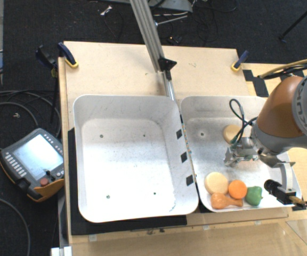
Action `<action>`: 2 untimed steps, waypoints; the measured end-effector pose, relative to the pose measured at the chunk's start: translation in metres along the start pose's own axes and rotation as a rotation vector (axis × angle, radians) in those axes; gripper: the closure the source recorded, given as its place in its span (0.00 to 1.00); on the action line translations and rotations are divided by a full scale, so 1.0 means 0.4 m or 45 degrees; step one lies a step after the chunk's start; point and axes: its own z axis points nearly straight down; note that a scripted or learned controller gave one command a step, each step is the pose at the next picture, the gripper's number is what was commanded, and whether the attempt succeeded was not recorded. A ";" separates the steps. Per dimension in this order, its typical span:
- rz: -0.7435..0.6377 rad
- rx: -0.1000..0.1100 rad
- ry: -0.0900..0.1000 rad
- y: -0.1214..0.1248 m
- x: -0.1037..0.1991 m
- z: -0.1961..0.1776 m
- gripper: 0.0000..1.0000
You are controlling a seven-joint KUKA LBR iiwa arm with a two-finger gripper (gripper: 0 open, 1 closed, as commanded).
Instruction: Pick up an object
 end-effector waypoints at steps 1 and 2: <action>-0.003 -0.002 -0.002 -0.003 -0.004 -0.106 1.00; -0.004 -0.005 -0.003 0.018 -0.021 -0.229 1.00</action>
